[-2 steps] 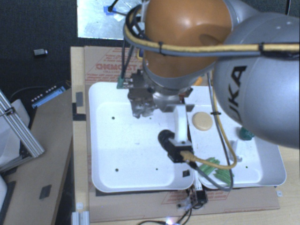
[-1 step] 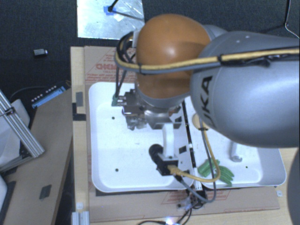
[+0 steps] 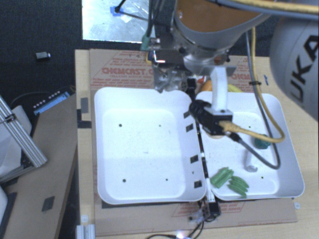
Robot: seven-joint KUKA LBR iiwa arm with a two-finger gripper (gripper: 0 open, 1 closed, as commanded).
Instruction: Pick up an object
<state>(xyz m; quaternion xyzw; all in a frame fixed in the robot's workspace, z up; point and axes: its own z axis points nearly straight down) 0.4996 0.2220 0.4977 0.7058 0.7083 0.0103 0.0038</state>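
In the right bin (image 3: 285, 151), two bumpy green pods (image 3: 229, 179), smooth white plastic walls, jaws' opening impossible to tell.

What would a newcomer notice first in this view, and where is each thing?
The arm, grey with an orange band, looms over the back of the bins, its gripper above the rear edge of the left bin. In the right bin, green pods lie near the front, with a teal thing further back.

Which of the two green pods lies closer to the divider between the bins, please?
The paler green pod, the left one in the view; the darker pod lies to its right, further from the divider.
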